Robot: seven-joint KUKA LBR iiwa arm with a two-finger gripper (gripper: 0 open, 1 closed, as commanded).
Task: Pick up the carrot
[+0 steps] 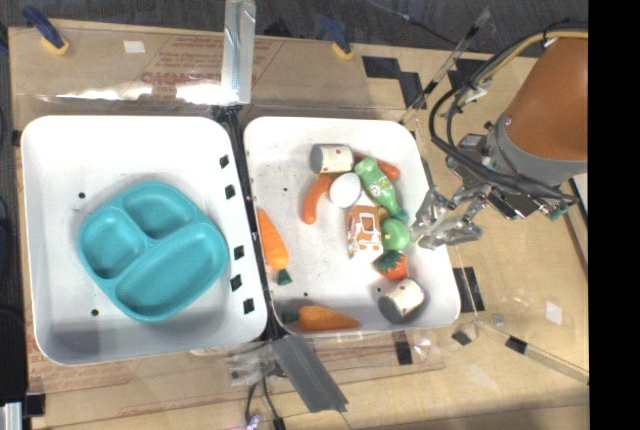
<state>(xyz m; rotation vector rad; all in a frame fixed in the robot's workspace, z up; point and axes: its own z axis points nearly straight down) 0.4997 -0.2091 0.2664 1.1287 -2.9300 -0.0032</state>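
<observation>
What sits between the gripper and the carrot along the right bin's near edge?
The gripper hovers over the right bin's right rim. The carrot lies at the front wall; a small white cylinder toy sits between them, partly on the direct line.

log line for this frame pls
task: pick up carrot | gripper: over right bin's right rim, holding nothing | carrot: at left wall, untouched | status: pending

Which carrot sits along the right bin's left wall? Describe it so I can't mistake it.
Start at the right bin and follow its left wall. The carrot lies against it about halfway down, green end toward the camera. The other carrot lies flat along the near wall instead.
</observation>
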